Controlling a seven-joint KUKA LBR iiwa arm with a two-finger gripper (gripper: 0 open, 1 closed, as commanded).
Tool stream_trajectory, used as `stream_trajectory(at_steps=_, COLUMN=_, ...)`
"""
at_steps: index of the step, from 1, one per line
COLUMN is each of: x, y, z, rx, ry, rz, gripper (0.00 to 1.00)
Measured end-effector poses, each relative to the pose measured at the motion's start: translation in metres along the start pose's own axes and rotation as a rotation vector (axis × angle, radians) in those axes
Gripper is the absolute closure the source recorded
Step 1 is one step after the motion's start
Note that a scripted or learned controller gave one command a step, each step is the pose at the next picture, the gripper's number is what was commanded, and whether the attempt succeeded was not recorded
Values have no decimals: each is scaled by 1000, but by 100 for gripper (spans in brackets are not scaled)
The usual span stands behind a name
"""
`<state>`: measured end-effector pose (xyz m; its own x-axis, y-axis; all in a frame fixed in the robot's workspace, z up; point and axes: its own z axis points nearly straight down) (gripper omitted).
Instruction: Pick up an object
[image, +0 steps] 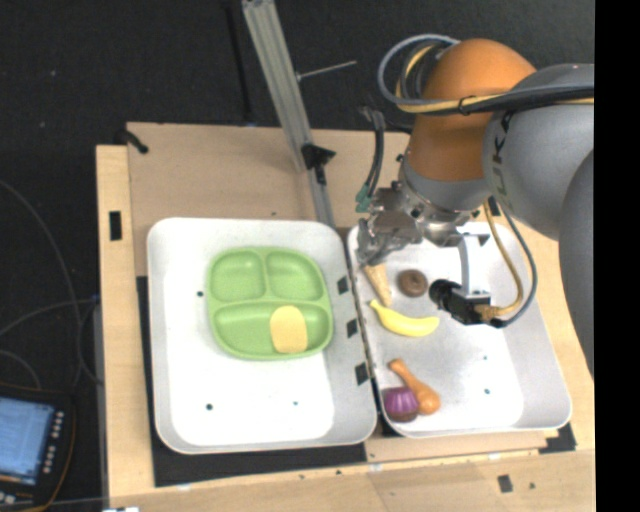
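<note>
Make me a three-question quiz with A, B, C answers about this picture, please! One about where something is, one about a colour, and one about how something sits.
1. Where is the banana?
A. in the right bin
B. on the green tray
C. on the floor

2. What colour is the divided tray?
A. red
B. green
C. blue

3. How does the yellow piece sit?
A. hanging from the gripper
B. under the bin
C. lying in a tray compartment

Answers:
1. A, the banana lies on the white floor of the right bin.
2. B, the tray in the left bin is light green.
3. C, the yellow piece rests in the tray's large lower compartment, away from the gripper.
</note>
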<state>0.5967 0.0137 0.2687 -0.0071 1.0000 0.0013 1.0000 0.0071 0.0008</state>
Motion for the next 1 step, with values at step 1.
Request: stream_trajectory(at_steps=1, x=46, y=6, z=9, rx=0, ry=-1, rz=1, gripper=100)
